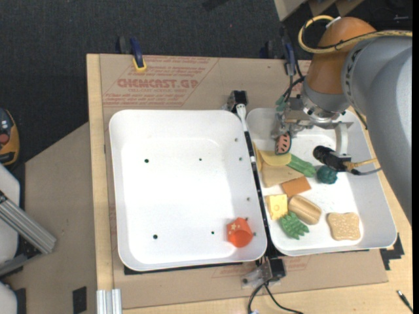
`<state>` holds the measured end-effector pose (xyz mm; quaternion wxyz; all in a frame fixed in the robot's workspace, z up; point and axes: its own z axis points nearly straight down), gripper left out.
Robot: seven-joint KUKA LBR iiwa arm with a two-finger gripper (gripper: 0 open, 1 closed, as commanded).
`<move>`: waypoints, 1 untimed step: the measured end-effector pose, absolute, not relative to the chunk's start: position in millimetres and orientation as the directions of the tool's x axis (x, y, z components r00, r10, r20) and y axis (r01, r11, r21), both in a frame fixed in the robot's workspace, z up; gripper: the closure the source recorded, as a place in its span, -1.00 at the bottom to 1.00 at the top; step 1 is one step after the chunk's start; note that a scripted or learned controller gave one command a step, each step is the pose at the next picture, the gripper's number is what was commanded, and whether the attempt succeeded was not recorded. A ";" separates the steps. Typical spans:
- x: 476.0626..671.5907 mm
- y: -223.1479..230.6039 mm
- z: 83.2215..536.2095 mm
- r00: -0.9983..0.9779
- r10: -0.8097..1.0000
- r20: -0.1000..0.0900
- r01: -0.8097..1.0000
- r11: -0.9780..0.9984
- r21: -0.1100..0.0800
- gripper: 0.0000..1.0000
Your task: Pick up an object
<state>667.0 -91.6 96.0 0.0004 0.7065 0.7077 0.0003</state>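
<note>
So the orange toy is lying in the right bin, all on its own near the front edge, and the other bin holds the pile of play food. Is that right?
Not quite. The camera view shows the orange toy in the left bin, not the right one. The rest holds: it lies alone near the front edge, and the pile of play food sits in the other bin, where the tool is.

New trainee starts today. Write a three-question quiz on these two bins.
1. True or false: the orange toy lies in the left bin.
2. Which lies nearest the right bin's front edge? A) toast B) watermelon slice C) cheese wedge
3. Fill in: the pincer hangs over the ___ bin.

Key: 1 true; 2 A; 3 right.
</note>
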 end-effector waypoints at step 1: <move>639.7 -17.3 188.3 -0.004 1.000 0.001 1.000 0.004 0.002 1.00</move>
